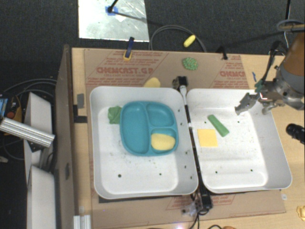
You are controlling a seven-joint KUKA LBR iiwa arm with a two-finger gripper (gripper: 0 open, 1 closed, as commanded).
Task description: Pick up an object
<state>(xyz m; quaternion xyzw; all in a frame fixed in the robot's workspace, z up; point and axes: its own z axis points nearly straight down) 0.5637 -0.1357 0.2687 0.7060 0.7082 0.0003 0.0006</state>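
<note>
Viewed from left to right, the left bin (pixel 100 175) holds a teal divided plate (pixel 138 128). A green leafy piece (pixel 114 114) is tucked against the plate's left edge, and a yellow lump (pixel 162 141) sits in its lower right compartment.

The right bin (pixel 248 171) carries the likelier targets. A flat yellow square (pixel 207 138) lies near the bin's left wall, and a green stick (pixel 218 126) lies at a slant just above it, with their ends touching or nearly so.

The gripper (pixel 243 106) hangs over the upper part of the right bin, to the right of the green stick and apart from it. Whether it is open or closed cannot be told from this angle.

The step in hand appears to be the approach, with no object yet picked up. The next move probably calls for travel leftward and down onto the green stick or the yellow square. It also calls for a grasp lined up across the stick's narrow width, since the flat square offers little to grip.

The arm (pixel 290 80) enters from the right edge, its wrist angled down and to the left toward the bin.
</note>
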